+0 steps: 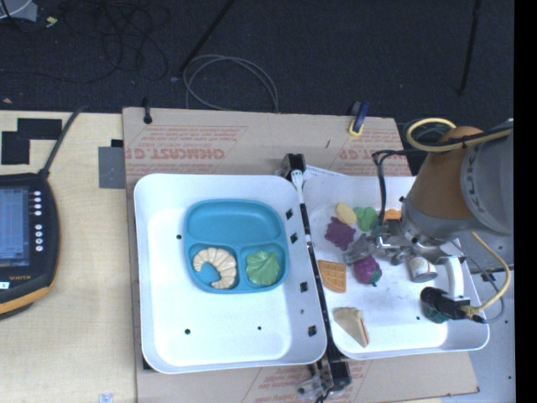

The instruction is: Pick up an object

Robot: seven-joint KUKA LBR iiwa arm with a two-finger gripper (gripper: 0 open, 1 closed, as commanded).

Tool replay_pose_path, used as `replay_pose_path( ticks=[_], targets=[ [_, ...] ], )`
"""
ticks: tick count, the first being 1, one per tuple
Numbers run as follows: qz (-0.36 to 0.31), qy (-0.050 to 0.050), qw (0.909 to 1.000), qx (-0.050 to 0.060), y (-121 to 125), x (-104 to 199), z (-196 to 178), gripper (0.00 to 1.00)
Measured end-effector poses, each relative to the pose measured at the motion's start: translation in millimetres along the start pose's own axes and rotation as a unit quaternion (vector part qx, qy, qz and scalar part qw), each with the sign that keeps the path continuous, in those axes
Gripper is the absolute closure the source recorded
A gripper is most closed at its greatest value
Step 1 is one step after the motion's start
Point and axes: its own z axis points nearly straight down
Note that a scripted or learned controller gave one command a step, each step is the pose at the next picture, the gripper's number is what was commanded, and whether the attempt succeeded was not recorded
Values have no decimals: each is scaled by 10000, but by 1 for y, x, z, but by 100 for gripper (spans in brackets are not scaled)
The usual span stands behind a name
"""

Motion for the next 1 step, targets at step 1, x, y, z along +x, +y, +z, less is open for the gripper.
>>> replay_pose_path(
  ticks=[1],
  targets=[
    [-22,-2,10000,-16,-23,7,0,0]
  ],
)
